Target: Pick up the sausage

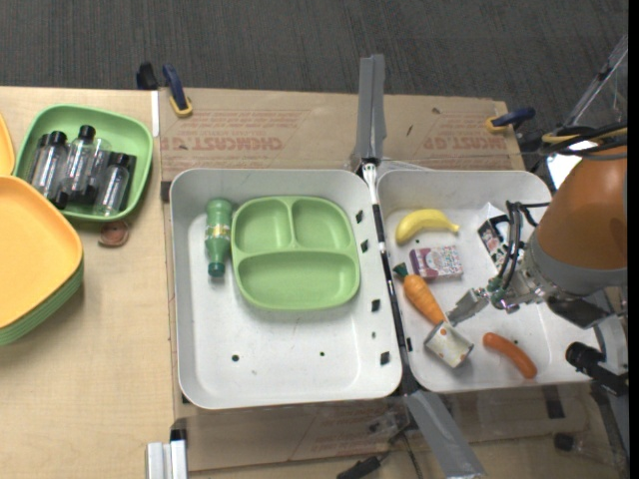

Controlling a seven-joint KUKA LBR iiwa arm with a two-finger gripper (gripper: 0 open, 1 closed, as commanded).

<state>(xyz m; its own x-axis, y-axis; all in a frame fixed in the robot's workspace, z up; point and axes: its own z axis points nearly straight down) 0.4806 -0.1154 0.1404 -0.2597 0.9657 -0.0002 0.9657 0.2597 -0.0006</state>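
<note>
i see the sausage lying near the right bin's near edge, clear of the gripper, whose fingers stand slightly apart, holding nothing. just left sit a small cup and a carrot; a banana and pink carton lie farther back.

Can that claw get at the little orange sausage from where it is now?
Probably yes. The sausage lies on bare bin floor in the right bin, with nothing on top of it. The claw hangs just to its left, near the carrot and a small grey object.
</note>
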